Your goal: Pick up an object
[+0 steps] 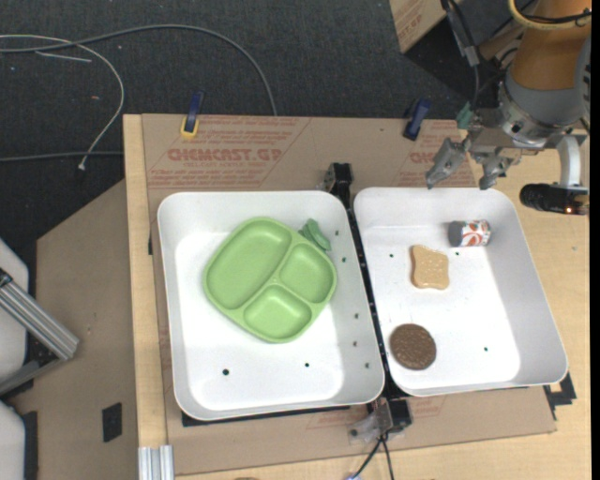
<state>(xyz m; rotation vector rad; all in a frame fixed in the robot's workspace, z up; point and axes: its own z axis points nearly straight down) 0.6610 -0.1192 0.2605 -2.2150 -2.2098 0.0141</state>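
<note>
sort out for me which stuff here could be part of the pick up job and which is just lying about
Part of the job:
- claw, fingers spread, above the right bin's far edge
- small can, lying on its side
- tan toast-shaped piece
- brown round cookie
- green divided plate in the left bin
- small green item at the plate's far edge

Just lying about:
- blue clamps
- cables
- cardboard box

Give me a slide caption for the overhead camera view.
Open gripper above the right bin, nothing held; can, toast, cookie inside.
</note>
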